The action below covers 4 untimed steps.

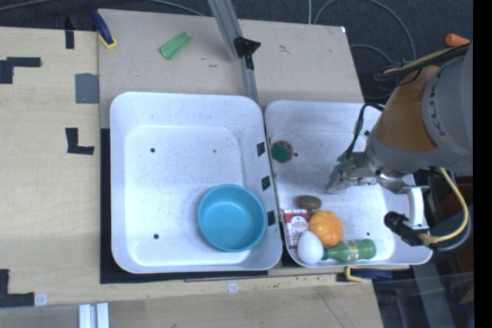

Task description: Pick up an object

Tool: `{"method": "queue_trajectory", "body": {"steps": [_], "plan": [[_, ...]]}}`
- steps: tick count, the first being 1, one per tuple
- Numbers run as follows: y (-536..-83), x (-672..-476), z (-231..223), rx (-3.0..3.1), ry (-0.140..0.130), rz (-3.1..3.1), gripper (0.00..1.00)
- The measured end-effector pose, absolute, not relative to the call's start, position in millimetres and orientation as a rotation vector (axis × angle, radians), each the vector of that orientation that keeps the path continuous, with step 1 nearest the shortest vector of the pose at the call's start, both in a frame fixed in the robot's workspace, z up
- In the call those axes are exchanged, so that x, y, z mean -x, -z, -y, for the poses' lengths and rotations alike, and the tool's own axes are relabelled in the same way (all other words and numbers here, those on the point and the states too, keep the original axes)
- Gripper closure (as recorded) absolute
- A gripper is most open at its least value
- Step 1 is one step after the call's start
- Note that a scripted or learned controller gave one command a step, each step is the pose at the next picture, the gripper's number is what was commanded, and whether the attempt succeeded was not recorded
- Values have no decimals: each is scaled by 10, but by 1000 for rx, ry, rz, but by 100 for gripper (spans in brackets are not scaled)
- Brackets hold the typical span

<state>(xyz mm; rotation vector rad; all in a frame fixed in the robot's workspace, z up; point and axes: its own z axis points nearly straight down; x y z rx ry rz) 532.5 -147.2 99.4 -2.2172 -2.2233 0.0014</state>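
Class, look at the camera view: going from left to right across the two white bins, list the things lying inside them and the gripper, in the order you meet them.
blue bowl → small green and red ball → orange fruit → gripper

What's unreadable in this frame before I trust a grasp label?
- Gripper, camera view: too small and blurred to tell finger state.
- Red carton: print too small to read.
- Green bottle: left end hidden behind the white egg and orange fruit.
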Motion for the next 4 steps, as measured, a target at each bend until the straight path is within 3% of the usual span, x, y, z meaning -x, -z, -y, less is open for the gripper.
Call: {"method": "queue_trajectory", "body": {"steps": [3, 4], "plan": [[-2687, -5390, 1567, 2224, 4, 2227, 100], [-2711, -5527, 986, 2213, 1, 2228, 100]]}}
